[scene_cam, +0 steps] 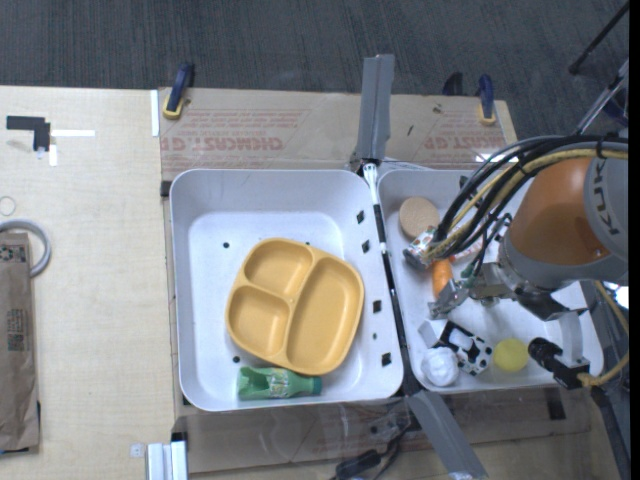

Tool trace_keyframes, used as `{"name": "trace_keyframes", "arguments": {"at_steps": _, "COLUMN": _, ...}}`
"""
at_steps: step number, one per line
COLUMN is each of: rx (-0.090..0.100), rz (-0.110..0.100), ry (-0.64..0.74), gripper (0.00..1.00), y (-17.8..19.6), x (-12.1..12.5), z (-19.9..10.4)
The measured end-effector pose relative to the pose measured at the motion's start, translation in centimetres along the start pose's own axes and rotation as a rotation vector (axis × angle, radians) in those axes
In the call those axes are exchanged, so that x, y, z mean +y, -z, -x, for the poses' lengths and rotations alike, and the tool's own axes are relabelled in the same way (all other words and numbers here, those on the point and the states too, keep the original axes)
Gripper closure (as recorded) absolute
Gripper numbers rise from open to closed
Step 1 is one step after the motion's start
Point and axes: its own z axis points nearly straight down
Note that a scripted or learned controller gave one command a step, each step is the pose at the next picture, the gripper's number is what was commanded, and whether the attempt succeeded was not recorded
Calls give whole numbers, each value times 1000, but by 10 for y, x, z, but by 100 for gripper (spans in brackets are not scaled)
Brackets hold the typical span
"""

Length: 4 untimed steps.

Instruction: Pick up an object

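Observation:
My gripper hangs low in the right bin, under the grey and orange wrist. An orange carrot-like piece lies right beside it, partly hidden by the gripper body. Just below the gripper sit a black-and-white toy, a white round object and a yellow ball. A tan disc rests at the bin's far left corner. Whether anything is held, the arm hides.
The left bin holds a yellow divided plate and a green bottle lying near the front wall. A grey divider runs between the bins. Cables loop over the arm on the right.

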Motion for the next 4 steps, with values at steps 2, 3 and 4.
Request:
{"name": "trace_keyframes", "arguments": {"at_steps": 2, "rx": -2, "rz": 3, "ry": 379, "gripper": 0, "y": 76, "x": 30, "z": 10}}
{"name": "trace_keyframes", "arguments": {"at_steps": 3, "rx": -1, "rz": 2, "ry": 355, "gripper": 0, "y": 1, "x": 18, "z": -5}}
{"name": "trace_keyframes", "arguments": {"at_steps": 4, "rx": -2, "rz": 3, "ry": 368, "gripper": 0, "y": 1, "x": 64, "z": -4}}
